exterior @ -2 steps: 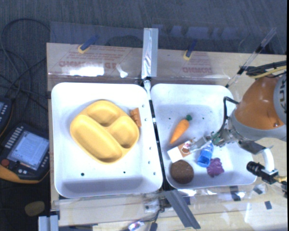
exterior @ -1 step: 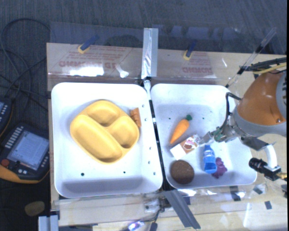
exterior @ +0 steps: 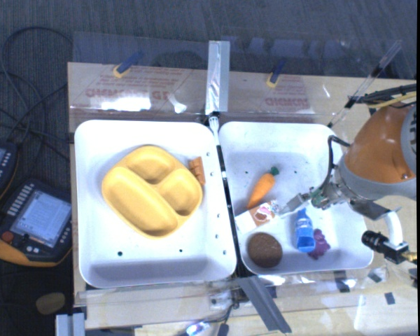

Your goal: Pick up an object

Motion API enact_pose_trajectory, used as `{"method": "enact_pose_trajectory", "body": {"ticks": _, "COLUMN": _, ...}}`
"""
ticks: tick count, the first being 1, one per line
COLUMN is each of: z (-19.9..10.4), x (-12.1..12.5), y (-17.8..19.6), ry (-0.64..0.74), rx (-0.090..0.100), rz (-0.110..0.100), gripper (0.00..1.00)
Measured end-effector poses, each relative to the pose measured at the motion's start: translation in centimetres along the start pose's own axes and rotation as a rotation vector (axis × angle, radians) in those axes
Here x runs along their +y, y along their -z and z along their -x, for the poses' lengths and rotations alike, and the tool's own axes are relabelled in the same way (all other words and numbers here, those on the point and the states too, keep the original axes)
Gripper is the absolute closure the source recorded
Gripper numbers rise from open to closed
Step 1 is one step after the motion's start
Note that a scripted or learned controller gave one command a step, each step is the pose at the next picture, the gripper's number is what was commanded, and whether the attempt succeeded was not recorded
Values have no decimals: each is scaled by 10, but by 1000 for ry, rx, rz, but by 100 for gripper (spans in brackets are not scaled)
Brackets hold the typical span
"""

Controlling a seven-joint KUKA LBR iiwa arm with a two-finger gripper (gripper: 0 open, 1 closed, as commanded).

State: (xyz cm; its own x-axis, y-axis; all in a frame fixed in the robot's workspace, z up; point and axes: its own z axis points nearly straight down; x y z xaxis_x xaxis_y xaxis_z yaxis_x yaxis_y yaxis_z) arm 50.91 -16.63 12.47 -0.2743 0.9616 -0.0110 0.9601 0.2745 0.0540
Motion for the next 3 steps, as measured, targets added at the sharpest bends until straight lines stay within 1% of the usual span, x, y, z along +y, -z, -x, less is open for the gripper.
{"method": "enact_pose_trajectory", "body": {"ticks": 1, "z": -60, "x": 13, "y": 19, "ry": 150, "rx": 17, "rz": -54, "gripper": 0}}
{"method": "enact_pose_trajectory", "body": {"ticks": 2, "z": -35, "x": -17, "y": -31, "ry": -158, "rx": 7, "rz": -53, "gripper": 0}}
{"method": "enact_pose_trajectory", "body": {"ticks": 3, "z": -38, "x": 61, "y": -38, "ry": -242, "rx": -3, "rz": -45, "gripper": 0}}
